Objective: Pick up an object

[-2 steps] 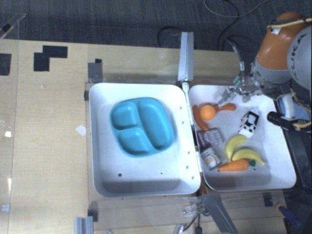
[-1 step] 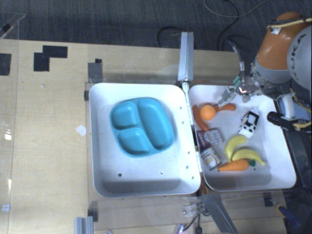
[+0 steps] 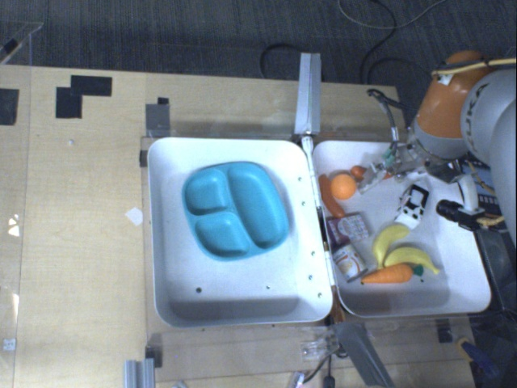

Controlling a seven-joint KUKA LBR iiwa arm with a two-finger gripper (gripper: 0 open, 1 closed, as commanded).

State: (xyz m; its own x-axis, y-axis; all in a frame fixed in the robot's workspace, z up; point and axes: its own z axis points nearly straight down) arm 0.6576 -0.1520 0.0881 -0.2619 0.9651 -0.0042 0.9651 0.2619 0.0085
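Note:
The right bin (image 3: 460, 293) holds several small items. An orange (image 3: 343, 186) lies near its back left, and a reddish sausage-like piece (image 3: 329, 203) runs along the left wall. Two yellow bananas (image 3: 400, 247) lie at the middle front, with a carrot (image 3: 388, 276) just in front of them. A dark purple packet (image 3: 353, 229) and a small pale packet (image 3: 347, 262) sit to their left. My gripper (image 3: 414, 204) hangs low over the bin's middle, just behind the bananas and right of the orange. Nothing is visibly held in it.
The left bin (image 3: 166, 289) carries a blue divided plate (image 3: 236, 208). A metal post (image 3: 308, 95) stands behind the seam between the bins. The arm's grey body with its orange band (image 3: 448, 107) covers the right bin's back right corner. A clear wrapper (image 3: 384, 170) lies near the back wall.

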